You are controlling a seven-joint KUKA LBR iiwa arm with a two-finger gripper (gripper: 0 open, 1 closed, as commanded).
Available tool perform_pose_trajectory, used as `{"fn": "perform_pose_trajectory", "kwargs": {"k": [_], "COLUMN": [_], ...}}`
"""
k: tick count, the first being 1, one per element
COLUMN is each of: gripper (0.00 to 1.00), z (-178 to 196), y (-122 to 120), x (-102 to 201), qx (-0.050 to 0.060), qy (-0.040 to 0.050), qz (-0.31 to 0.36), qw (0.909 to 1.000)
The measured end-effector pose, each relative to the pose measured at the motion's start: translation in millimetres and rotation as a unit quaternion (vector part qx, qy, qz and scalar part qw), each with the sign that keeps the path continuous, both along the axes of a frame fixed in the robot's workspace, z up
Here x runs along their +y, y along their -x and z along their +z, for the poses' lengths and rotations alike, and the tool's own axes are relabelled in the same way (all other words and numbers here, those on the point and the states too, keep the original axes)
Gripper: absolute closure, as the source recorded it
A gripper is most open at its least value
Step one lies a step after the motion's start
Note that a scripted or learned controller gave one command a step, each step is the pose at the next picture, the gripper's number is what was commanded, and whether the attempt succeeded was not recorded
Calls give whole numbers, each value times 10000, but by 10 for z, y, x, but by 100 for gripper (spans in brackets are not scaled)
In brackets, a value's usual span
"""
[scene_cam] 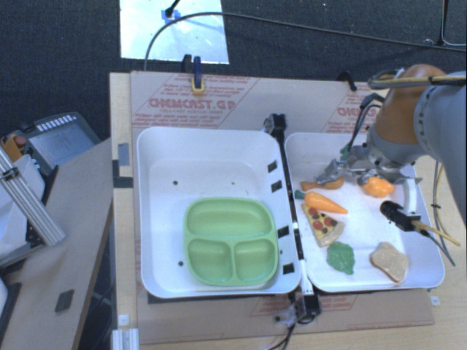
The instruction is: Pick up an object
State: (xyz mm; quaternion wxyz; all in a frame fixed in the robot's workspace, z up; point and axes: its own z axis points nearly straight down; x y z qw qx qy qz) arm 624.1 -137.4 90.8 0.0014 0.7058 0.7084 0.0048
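Camera view, above the bench: my claw (330,173) hangs low over the far left part of the right bin (421,248), reaching in from the right. From this angle I cannot tell whether it is spread or pressed together, and nothing is plainly pinched in it.

A small orange piece (332,185) lies just on the near side of the claw's tip, so close that I cannot say whether they touch. I judge it the likeliest thing to lift. A carrot (325,202) lies just nearer the camera, with a pizza slice (323,225) beside it. A green leaf (341,257) and a piece of bread (389,262) sit toward the near wall. A round orange fruit (377,187) sits to the claw's right. The left bin (204,166) holds a green tray (232,240).

To do this step well, I should centre the claw over the orange piece and come straight down until the piece sits inside it. Then I should close firmly and lift straight, clear of the carrot. The piece looks small and low, so a shallow grasp could slip off.
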Motion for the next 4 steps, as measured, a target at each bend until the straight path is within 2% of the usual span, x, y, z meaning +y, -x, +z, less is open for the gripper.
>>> {"fn": "perform_pose_trajectory", "kwargs": {"k": [1,2,3,4], "gripper": [100,100,100,100], "z": [181,659,1182,1656], "y": [-51,-148,-129,-79], "x": [-16,-25,72,21], "qx": [-95,7,12,13], "qy": [30,34,29,31], "qz": [4,5,13,3], "qw": [10000,10000,10000,10000]}}
